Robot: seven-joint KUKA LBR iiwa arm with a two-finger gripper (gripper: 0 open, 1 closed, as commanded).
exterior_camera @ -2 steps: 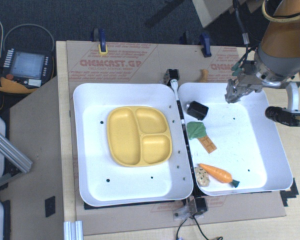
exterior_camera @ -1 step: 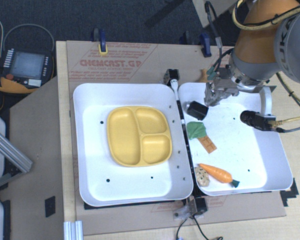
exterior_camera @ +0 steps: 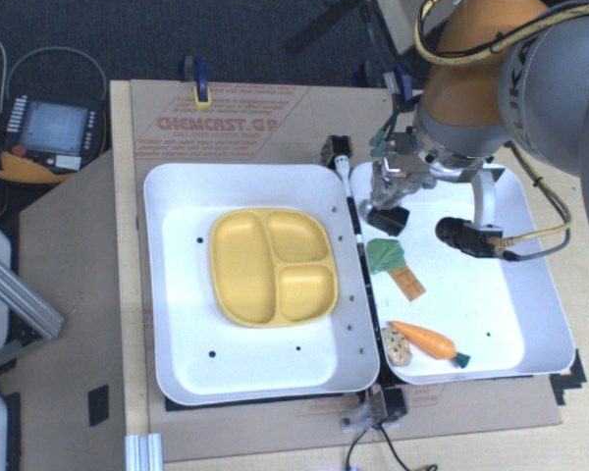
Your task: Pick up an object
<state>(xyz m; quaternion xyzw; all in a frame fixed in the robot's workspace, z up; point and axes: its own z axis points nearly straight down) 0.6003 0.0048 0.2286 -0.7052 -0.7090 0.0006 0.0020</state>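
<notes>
Right bin [exterior_camera: 530, 292]: a toy carrot [exterior_camera: 424, 340], orange with a dark green stub, lies near the front edge, its left end touching a small speckled, cookie-like piece [exterior_camera: 396, 345] at the front-left corner. Farther back, close to the bin's left wall, a green leaf-shaped piece [exterior_camera: 385, 255] touches a small orange-brown rectangular piece [exterior_camera: 407, 282]. The gripper [exterior_camera: 386, 214] hangs just behind the green piece, over the back-left part of this bin; whether its fingers are spread or closed cannot be told, and no object is seen between them. The grey arm with its orange band [exterior_camera: 476, 27] enters from the upper right. Left bin [exterior_camera: 167, 263]: a yellow three-compartment plate [exterior_camera: 273, 266] rests at its centre.
</notes>
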